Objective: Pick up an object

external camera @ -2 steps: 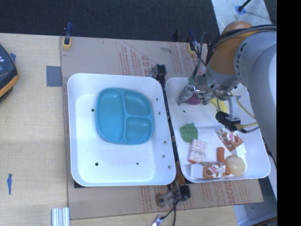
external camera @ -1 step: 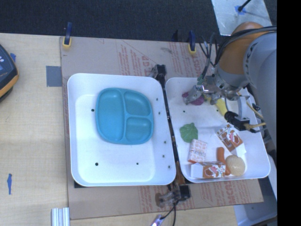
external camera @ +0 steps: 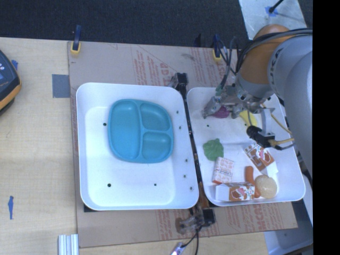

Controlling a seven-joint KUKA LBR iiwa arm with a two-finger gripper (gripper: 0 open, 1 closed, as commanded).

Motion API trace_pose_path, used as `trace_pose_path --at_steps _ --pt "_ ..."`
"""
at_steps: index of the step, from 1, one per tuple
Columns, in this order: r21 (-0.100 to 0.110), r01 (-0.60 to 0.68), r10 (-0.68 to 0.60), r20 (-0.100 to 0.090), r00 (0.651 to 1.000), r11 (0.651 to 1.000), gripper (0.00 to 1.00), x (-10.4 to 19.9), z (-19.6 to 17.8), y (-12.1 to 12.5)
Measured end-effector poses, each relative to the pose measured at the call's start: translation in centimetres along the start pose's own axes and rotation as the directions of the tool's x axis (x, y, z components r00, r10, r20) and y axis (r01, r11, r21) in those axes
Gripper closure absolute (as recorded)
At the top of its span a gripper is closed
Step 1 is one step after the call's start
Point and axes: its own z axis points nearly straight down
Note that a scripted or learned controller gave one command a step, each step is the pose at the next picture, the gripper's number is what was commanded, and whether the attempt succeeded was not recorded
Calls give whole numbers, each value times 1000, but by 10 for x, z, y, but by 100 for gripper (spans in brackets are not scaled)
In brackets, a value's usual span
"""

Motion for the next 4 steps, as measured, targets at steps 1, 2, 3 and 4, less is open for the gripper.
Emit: trace_pose_path --at_steps 1,2,3,4 --pt "-3 -3 3 1 1000 1000 0 -13 0 0" --pt "0 1 -1 1 1000 1000 0 14 0 0" --pt "-3 -3 3 1 1000 1000 0 -33 0 0" --pt "4 -2 2 -6 1000 1000 0 -70 -7 -1"
